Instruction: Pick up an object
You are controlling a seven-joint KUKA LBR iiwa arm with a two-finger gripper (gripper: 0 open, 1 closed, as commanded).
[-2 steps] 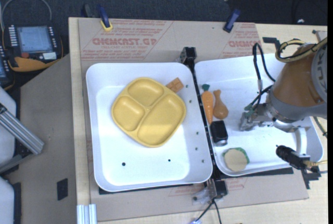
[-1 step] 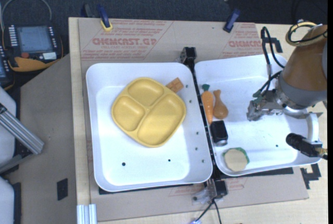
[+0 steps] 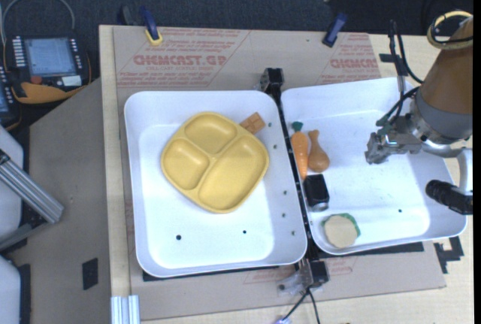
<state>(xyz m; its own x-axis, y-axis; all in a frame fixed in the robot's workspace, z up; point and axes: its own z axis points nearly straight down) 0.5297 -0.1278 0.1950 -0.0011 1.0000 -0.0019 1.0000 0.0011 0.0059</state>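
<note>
Your item: small orange plastic toy carrot with green top (image 3: 300,152), lying against the right white bin's (image 3: 391,101) left wall beside a tan toy drumstick (image 3: 318,155), likely light, rigid, slippery, best pinched mid-body; metal two-finger gripper (image 3: 380,146) hovers well apart, jaws' state undeterminable.

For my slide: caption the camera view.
Hand above the right bin, away from the carrot; yellow divided plate in the left bin.

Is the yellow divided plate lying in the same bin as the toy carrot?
No, the yellow divided plate lies in the left bin, while the toy carrot lies in the right bin.
</note>
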